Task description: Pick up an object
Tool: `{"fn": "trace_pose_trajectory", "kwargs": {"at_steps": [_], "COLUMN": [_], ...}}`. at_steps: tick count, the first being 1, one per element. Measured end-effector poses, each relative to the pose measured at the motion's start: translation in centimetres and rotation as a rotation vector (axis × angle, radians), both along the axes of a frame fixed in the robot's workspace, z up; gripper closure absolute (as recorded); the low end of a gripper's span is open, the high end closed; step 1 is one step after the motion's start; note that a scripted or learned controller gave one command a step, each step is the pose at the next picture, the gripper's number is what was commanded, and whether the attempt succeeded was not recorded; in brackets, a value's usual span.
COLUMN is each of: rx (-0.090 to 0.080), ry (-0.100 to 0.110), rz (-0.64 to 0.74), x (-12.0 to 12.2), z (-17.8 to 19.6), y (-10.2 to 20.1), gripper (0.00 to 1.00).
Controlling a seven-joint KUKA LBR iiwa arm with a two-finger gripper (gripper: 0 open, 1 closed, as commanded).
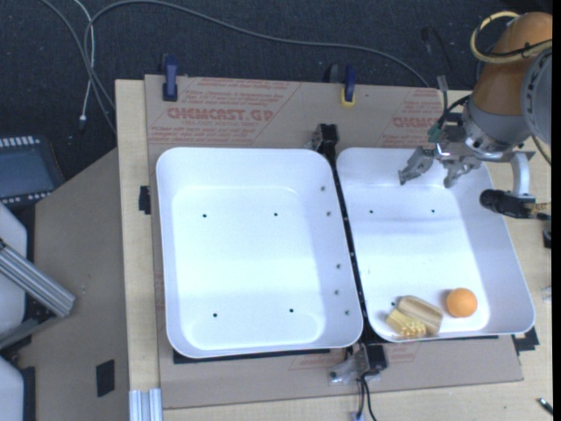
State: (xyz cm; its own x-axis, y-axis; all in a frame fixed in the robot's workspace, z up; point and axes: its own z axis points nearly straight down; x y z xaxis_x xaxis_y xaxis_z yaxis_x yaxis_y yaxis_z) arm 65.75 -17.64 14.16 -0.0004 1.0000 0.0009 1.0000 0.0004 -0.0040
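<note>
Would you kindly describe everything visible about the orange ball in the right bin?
The orange ball is small, round and evenly orange, with a matte look like a toy fruit. It rests on the floor of the right bin, near its front right corner. A tan corn-like piece lies just beside it; contact is unclear. The gripper is far off, at the bin's back edge.

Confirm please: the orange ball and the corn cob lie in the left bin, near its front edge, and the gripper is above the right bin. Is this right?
Not quite. The camera view shows the orange ball and the corn cob in the right bin, near its front edge. The gripper is above that same bin.
</note>
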Motion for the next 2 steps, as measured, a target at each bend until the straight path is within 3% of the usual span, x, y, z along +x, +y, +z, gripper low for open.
{"fn": "trace_pose_trajectory", "kwargs": {"at_steps": [1,2], "rx": [0.0,-0.002], "ry": [0.0,-0.007], "rz": [0.0,0.001], "x": [-0.1,0.1], "z": [-5.3,-3.8], "y": [0.1,0.0], "gripper": [0.0,1.0]}}
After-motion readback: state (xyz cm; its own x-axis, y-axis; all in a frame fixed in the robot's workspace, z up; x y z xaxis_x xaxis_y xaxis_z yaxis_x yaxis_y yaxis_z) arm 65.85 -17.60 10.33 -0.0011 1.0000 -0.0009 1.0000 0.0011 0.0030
